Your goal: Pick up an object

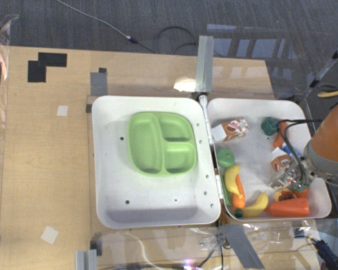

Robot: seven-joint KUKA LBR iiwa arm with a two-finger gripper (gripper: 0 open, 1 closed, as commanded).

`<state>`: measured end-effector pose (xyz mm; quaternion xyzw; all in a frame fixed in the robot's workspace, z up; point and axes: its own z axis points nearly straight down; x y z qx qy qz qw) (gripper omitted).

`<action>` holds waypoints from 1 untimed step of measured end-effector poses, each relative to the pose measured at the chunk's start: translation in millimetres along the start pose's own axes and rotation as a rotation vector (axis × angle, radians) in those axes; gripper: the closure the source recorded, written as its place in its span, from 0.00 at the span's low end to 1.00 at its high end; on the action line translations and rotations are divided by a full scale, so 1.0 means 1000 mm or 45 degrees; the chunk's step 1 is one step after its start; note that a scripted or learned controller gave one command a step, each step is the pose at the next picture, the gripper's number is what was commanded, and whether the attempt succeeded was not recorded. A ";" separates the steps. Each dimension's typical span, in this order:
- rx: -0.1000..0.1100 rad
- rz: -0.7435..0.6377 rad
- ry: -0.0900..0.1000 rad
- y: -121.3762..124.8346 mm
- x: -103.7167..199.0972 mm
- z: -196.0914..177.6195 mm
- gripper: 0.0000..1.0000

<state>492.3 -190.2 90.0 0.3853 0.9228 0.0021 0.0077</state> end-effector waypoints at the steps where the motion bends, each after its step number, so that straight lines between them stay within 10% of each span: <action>1: -0.003 0.215 -0.001 0.063 0.026 -0.122 1.00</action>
